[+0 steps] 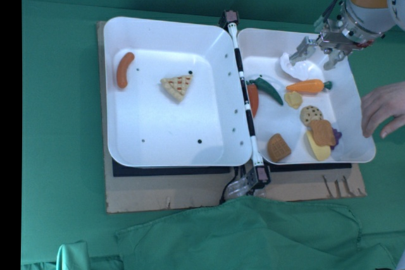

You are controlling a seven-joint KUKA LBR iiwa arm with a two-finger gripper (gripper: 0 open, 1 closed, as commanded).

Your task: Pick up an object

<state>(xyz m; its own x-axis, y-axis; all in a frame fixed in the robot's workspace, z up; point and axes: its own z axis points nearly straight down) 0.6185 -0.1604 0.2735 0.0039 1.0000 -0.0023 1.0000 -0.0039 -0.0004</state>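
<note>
While its fingers spread open, the gripper [318, 52] hangs over the right bin [357, 148].
A white piece [297, 65] lies just below it, beside the carrot [307, 86].

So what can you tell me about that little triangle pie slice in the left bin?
The pie slice is a small triangular toy wedge, pale yellow like plastic pastry, with a reddish-orange criss-cross lattice on its top face. It lies flat on the floor of the left bin, near the middle, its lattice facing up. Nothing touches it: the orange sausage lies apart, nearer the bin's left wall. The tool is over the right bin, far from it.
</note>
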